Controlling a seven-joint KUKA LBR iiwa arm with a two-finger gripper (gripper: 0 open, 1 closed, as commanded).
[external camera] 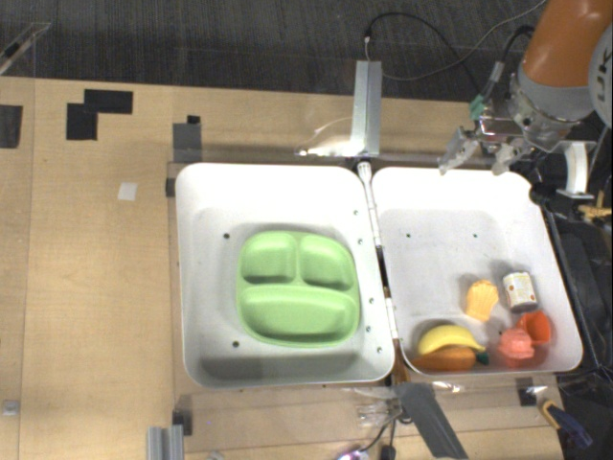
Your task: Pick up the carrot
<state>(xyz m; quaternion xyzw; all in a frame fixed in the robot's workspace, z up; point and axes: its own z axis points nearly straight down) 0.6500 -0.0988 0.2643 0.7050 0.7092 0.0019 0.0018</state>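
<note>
The carrot [446, 358] is orange with a green tip and lies at the front edge of the right bin [450, 228]. A yellow banana [450, 337] rests against its far side. My gripper [476, 158] hangs above the back rim of the right bin, far from the carrot. Its two fingers [451, 159] are spread apart and open, with nothing between them.
Near the carrot sit a yellow toy [482, 300], a small tan can [519, 290], a pink piece [515, 347] and an orange-red cup [539, 327]. The left bin [206, 257] holds a green divided plate [297, 286]. A metal post [368, 108] stands behind the bins.
</note>
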